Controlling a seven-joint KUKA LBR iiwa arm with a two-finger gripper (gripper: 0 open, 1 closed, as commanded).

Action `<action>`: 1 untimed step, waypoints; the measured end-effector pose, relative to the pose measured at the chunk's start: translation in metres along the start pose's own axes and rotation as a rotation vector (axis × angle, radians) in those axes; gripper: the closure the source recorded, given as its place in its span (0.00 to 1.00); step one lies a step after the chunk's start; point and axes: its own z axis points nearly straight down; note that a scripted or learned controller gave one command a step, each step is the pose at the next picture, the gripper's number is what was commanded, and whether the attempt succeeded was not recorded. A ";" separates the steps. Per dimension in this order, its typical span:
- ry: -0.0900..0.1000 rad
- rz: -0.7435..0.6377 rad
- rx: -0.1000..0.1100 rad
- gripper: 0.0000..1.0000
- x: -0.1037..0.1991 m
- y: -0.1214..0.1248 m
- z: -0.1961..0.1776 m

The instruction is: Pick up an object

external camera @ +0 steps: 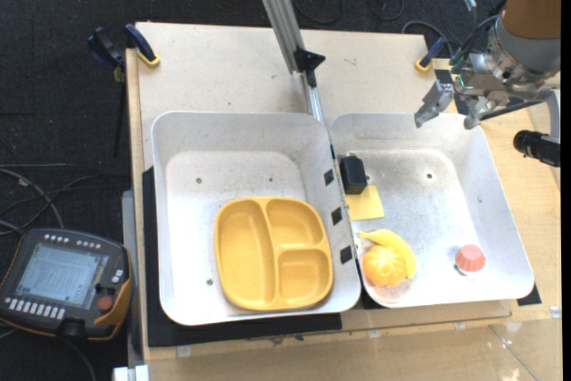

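Arm: grey with an orange band, entering at the upper right of the frame, wrist above the far right corner of the right bin (500,192).
Gripper (452,110): hangs over the upper right edge of the right bin, its two fingers spread apart with nothing between them.
Right bin contents: an orange (384,266) at the lower left corner, touching a banana (398,244) that curls around its upper right; a small pink object (469,259) near the lower right; a yellow square card (365,203) at the left side, with a black block (353,173) just above it.
Left bin (178,147): holds a yellow divided tray (272,252) in its lower middle.
Lower left of frame: a teach pendant (62,279) lies on the floor.
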 end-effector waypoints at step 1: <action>0.000 0.000 0.000 0.00 0.000 0.000 0.000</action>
